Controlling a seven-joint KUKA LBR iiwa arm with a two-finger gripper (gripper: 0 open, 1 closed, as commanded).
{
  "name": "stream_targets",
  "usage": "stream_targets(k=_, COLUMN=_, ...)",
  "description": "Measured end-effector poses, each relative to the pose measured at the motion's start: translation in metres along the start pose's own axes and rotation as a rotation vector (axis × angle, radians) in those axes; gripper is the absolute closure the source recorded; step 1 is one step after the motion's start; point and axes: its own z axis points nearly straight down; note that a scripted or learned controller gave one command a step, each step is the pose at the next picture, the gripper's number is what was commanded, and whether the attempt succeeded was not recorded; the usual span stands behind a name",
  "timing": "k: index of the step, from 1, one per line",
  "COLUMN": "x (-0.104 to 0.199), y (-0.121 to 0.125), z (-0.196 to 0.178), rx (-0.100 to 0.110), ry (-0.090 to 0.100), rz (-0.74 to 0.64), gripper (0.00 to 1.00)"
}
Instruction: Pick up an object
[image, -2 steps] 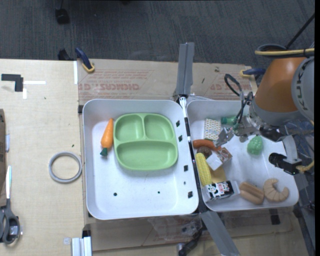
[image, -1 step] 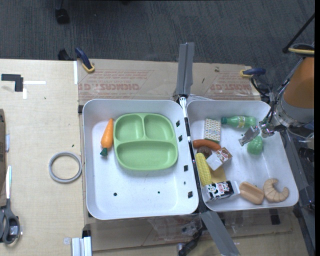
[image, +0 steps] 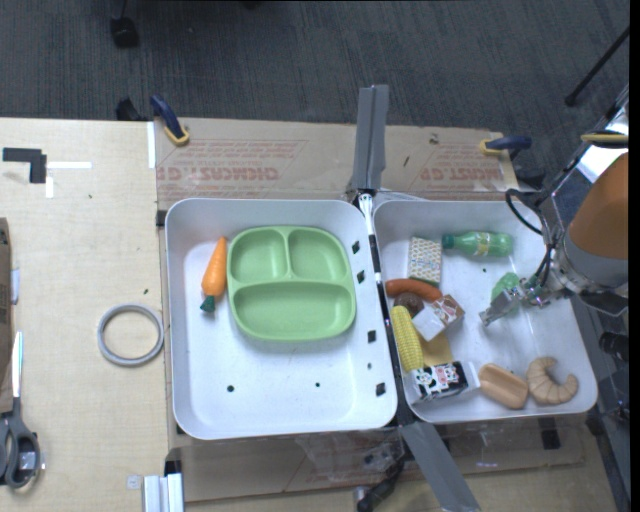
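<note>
My gripper (image: 497, 308) hangs low over the right bin (image: 578, 330), near its middle right. A small green thing (image: 509, 285) sits right against its upper side; whether it is gripped is unclear. Around it in the right bin lie a green bottle (image: 478, 242), a pale wafer pack (image: 425, 258), a sausage (image: 412, 288), a corn cob (image: 405, 336), a small white and brown box (image: 438, 315), a black and white carton (image: 440, 378), a bread roll (image: 503, 386) and a croissant (image: 553, 381).
The left bin (image: 280, 395) holds a green divided plate (image: 292, 281) and a carrot (image: 214, 268) beside it. A tape ring (image: 130, 333) and scissors (image: 16, 440) lie on the bench at left. A metal divider (image: 370, 140) stands between the bins.
</note>
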Motion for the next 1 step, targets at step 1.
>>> stream_targets(k=1, x=-0.0155, y=0.0434, z=-0.0019, rx=-0.003, ry=-0.003, rz=-0.049, gripper=0.00)
